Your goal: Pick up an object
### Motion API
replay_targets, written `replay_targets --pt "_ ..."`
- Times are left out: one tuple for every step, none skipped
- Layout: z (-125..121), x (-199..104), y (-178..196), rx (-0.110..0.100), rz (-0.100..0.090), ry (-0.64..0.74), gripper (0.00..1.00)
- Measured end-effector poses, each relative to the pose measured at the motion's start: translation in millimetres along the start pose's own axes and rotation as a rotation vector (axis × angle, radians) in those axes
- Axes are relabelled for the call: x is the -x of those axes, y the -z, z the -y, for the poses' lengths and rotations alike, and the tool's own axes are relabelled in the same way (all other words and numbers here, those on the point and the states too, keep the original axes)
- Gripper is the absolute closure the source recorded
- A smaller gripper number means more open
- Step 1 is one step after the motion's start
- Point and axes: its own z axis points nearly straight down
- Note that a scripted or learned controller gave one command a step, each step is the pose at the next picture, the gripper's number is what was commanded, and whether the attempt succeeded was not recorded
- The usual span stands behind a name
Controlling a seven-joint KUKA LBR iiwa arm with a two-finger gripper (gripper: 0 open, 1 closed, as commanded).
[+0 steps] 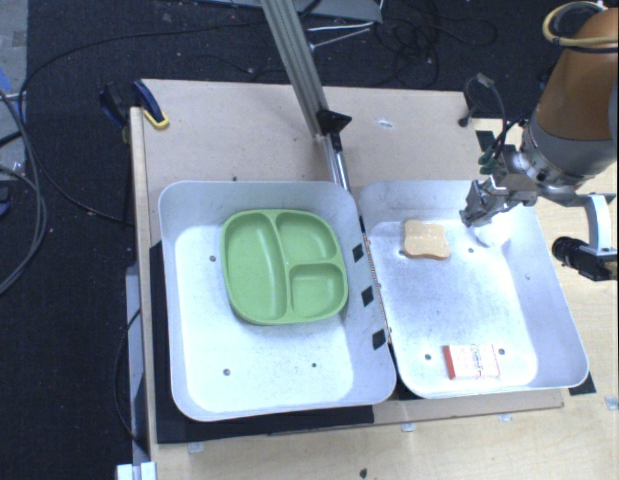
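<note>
Lying in the right white bin (pixel 549 298) near its upper left, the tan slice of toast-like foam (pixel 426 239) has the pincer (pixel 481 211) just beside it at two o'clock; whether that pincer is released or clenched cannot be told. A small red-and-white box (pixel 472 361) sits at five o'clock. The green divided plastic plate (pixel 285 266) occupies the left white bin (pixel 189 368) on the counter (pixel 229 133).
</note>
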Motion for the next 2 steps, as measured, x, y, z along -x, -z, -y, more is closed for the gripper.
replay_targets --pt "9.3 -45.2 -11.1 -0.008 -0.003 0.003 1.0" --pt "15.6 -100.5 -4.0 -0.007 -0.004 0.006 1.0"
